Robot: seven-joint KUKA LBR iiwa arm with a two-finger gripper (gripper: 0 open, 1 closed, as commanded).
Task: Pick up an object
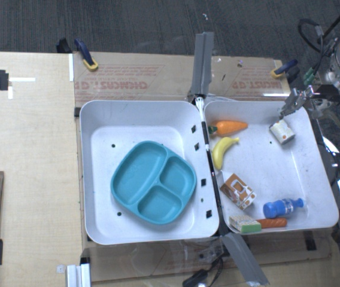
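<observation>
Right now your gripper (291,104) hangs at the upper right of the frame, just above a small white cup (282,131) tipped on its side in the right bin (313,160); whether its jaws are apart, you cannot tell. Nothing looks grasped yet (my judgement). Left of the cup lie a carrot (230,126) and banana (222,150), and the left bin (98,160) holds a blue divided plate (152,182), all on a pale wooden bench (26,136).

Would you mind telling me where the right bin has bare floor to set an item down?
The widest bare patch in the right bin lies mid-floor, between the banana and the right wall, below the small white can. It is crowded along the front: box, blue bottle, sponge. The carrot fills the back-left corner.
</observation>
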